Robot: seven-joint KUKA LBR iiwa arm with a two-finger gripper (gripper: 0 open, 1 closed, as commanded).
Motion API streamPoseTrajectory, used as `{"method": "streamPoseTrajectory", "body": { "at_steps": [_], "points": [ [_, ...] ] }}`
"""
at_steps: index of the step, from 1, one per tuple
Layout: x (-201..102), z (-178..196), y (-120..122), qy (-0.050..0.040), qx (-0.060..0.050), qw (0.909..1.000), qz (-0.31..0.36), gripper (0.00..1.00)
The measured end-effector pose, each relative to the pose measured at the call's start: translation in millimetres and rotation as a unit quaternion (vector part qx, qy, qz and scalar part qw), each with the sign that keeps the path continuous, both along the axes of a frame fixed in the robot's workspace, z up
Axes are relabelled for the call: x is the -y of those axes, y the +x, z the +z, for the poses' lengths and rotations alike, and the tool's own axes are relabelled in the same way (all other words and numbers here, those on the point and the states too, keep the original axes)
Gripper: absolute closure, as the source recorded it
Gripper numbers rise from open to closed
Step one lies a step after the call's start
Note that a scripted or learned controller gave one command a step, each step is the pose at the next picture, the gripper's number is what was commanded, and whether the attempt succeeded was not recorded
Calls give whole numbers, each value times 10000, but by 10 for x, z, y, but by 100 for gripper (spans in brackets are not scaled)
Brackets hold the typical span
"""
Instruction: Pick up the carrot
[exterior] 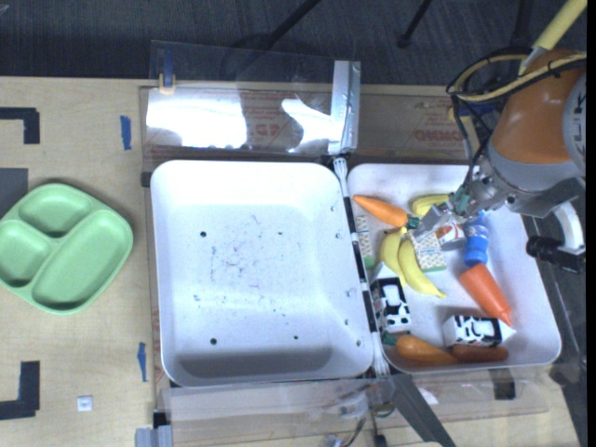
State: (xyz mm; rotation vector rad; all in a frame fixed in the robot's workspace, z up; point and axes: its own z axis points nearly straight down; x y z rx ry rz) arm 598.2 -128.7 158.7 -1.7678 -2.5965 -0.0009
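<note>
Three orange carrot-like pieces lie in the right bin. A tapered carrot rests at the bin's far left, beside the divider. A stubby cone-shaped one sits right of centre, below a blue bottle. A third orange piece lies along the near wall. My gripper hangs low over the bin's middle, just right of the tapered carrot and above the bananas. Its tips are next to a small speckled box, and clutter hides how they stand.
Two black-and-white toys and a brown sausage-like piece crowd the right bin's near half. The left bin is bare white. A green divided plate sits on the bench at far left.
</note>
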Motion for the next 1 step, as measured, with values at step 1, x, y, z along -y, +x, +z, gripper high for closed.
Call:
{"method": "streamPoseTrajectory", "body": {
  "at_steps": [1],
  "points": [
    [-260,-257,172,0,3,9976,689,0]
  ]
}}
